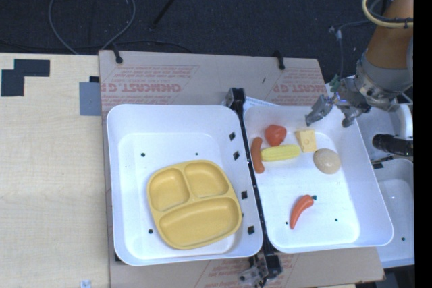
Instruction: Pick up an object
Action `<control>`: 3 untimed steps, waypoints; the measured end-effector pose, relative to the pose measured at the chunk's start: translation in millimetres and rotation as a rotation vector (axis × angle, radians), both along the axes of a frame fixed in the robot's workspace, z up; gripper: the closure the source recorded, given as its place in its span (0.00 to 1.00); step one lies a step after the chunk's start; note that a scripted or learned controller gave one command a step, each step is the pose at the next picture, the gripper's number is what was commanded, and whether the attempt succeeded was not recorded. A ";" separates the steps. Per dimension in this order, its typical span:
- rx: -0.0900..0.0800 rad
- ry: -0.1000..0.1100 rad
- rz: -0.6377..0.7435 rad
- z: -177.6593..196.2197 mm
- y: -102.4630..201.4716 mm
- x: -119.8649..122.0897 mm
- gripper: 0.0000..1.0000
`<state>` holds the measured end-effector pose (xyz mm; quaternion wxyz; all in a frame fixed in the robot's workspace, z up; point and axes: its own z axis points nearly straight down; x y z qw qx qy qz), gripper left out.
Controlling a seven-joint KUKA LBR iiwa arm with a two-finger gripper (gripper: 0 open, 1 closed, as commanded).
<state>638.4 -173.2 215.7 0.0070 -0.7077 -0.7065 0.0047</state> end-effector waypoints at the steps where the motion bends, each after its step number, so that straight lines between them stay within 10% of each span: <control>1: -0.002 -0.014 0.002 9.1 0.2 2.6 0.00; 3: -0.002 -0.010 0.006 -93.1 11.8 4.3 0.00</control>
